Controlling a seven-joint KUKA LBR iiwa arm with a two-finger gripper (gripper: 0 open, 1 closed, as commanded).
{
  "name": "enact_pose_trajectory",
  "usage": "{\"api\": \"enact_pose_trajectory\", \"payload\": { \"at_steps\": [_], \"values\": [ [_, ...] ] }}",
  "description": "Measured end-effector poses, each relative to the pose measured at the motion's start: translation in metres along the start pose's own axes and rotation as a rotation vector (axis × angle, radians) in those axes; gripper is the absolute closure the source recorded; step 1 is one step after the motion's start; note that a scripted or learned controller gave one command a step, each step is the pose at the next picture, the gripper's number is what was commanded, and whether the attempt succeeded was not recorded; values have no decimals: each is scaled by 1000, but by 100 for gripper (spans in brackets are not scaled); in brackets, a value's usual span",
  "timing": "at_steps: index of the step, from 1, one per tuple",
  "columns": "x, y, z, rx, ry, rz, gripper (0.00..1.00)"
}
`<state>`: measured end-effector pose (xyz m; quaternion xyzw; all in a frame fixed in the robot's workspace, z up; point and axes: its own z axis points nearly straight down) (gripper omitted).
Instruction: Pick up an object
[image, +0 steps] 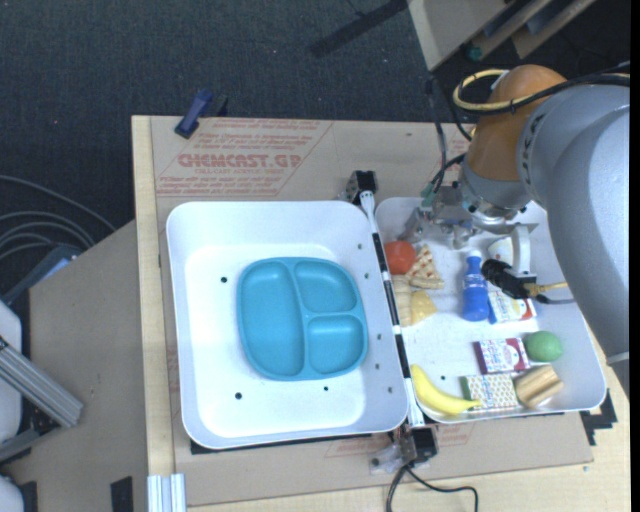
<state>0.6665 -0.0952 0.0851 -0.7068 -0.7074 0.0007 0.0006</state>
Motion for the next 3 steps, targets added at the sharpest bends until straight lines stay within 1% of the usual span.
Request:
{"api": "enact_pose_trajectory", "payload": {
  "at_steps": [1,2,3],
  "values": [
    [4,0,0,0,0,0,0],
    [-1,0,0,-1,-1,0,0],
    [4,0,0,0,0,0,0]
  ]
}}
